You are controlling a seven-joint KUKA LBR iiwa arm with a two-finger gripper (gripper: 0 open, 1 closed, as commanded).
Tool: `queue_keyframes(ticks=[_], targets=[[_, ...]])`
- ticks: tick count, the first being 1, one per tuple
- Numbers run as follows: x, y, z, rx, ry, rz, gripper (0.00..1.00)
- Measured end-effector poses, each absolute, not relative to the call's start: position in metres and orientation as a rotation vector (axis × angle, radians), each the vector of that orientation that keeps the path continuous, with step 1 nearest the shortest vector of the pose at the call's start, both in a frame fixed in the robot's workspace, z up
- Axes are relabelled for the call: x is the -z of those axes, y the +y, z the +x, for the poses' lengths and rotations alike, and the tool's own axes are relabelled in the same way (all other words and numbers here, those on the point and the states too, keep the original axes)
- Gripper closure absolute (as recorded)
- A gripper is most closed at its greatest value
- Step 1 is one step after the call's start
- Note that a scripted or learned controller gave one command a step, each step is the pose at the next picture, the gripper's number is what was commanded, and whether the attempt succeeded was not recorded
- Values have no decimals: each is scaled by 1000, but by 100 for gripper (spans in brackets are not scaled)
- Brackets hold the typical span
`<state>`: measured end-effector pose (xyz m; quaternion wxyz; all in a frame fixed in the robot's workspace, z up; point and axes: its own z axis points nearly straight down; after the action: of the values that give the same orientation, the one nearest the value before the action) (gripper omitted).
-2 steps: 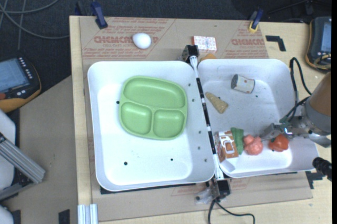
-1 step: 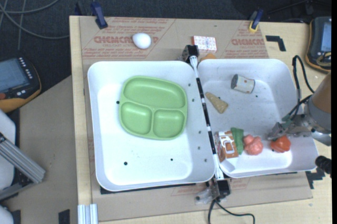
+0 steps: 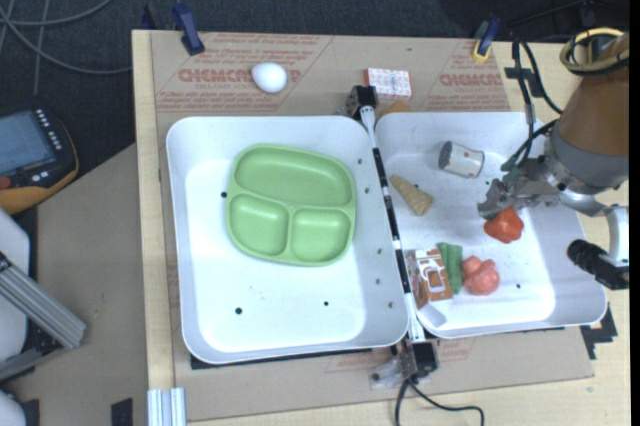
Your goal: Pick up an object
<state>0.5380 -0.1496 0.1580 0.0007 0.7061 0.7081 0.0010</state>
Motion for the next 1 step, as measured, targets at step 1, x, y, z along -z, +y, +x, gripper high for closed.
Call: queue_keyframes(ticks=[1], targets=[[-185, -52, 570, -2, 2223, 2219, 100]])
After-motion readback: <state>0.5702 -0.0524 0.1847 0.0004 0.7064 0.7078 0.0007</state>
